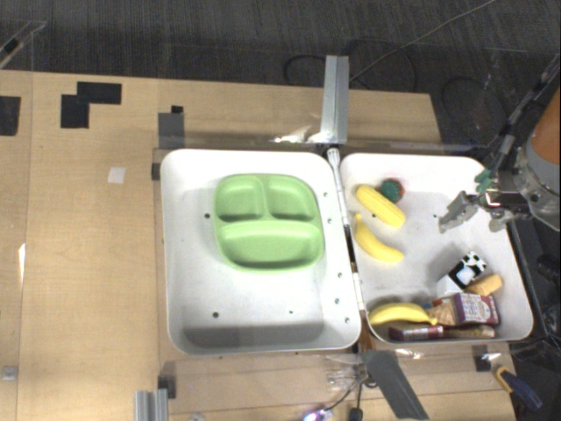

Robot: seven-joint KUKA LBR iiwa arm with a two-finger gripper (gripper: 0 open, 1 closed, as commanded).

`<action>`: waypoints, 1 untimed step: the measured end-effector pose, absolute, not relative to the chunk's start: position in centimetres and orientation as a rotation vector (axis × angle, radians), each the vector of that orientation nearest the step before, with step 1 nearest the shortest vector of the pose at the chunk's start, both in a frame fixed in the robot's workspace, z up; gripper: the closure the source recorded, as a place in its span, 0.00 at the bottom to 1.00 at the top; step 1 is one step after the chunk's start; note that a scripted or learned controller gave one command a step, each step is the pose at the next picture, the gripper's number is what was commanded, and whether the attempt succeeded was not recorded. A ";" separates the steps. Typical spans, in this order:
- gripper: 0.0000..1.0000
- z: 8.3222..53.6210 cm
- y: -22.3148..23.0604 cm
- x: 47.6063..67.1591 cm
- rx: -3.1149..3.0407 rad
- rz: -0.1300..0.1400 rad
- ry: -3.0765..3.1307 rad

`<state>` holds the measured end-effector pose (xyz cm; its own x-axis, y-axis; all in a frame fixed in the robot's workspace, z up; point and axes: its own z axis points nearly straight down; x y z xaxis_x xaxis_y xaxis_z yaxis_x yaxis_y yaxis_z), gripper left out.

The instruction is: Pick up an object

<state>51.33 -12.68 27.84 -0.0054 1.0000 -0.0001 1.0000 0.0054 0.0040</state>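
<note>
Two shallow white bins sit side by side on a wooden bench (pixel 79 235). The left bin (pixel 188 314) holds a green divided plate (pixel 266 220). The right bin (pixel 421 178) holds three yellow bananas: one (pixel 379 206) near the top beside a small red and green fruit (pixel 391 188), one (pixel 377 242) just below, one (pixel 401 313) along the bottom edge beside a snack packet (pixel 465 310). The jaws (pixel 474 210) hover over the bin's right side, spread apart, pinching nothing.
</note>
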 end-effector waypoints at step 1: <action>0.00 17.7 -10.0 55.0 2.147 0.003 2.291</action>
